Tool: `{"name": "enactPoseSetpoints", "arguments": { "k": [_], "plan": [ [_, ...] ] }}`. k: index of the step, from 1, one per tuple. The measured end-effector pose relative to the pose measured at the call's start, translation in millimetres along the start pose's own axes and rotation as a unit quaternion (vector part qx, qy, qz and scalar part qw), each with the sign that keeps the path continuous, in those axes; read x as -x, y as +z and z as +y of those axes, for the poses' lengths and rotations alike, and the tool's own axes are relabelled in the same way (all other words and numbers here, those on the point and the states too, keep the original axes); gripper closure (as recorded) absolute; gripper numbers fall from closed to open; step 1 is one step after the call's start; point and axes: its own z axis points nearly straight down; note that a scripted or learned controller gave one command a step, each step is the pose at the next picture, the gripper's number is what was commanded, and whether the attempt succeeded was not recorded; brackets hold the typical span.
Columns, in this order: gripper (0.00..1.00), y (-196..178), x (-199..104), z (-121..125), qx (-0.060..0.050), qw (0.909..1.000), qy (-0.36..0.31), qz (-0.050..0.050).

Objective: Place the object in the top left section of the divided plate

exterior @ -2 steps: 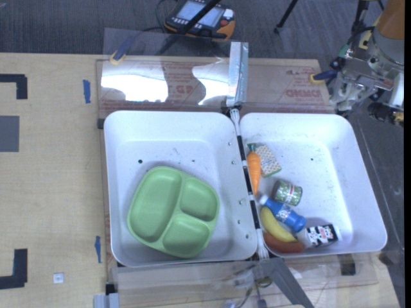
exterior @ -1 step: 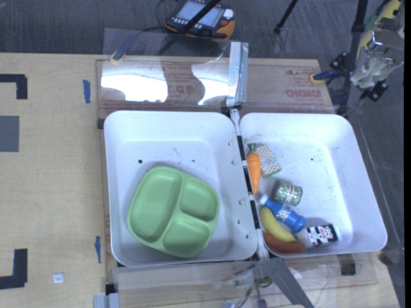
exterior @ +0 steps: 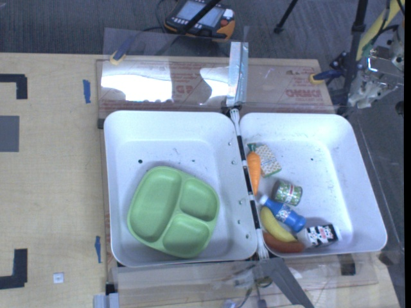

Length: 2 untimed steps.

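Note:
A green divided plate [exterior: 172,212] lies in the left white bin [exterior: 128,140], toward its front; all its sections are bare. The right white bin [exterior: 327,146] holds several small items along its left side: an orange carrot [exterior: 254,169], a patterned packet [exterior: 268,160], a green can [exterior: 287,193], a blue bottle [exterior: 286,216], a yellow banana [exterior: 272,225], a red item [exterior: 285,245] and a small black and white carton [exterior: 319,235].
A clear acrylic sheet [exterior: 192,82] and a metal upright [exterior: 238,69] stand behind the bins. A handheld controller [exterior: 199,18] lies on the floor at the back. Tripod legs and cables [exterior: 372,37] stand at the upper right.

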Motion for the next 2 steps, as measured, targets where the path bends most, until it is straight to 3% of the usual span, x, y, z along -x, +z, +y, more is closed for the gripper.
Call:
{"name": "enactPoseSetpoints", "arguments": {
  "k": [1,2],
  "plan": [
    [1.00,95,-11,-2,0.000,0.9994,-0.035,0.001],
    [1.00,64,-2,1,0.002,0.9987,-0.052,0.000]
  ]
}}
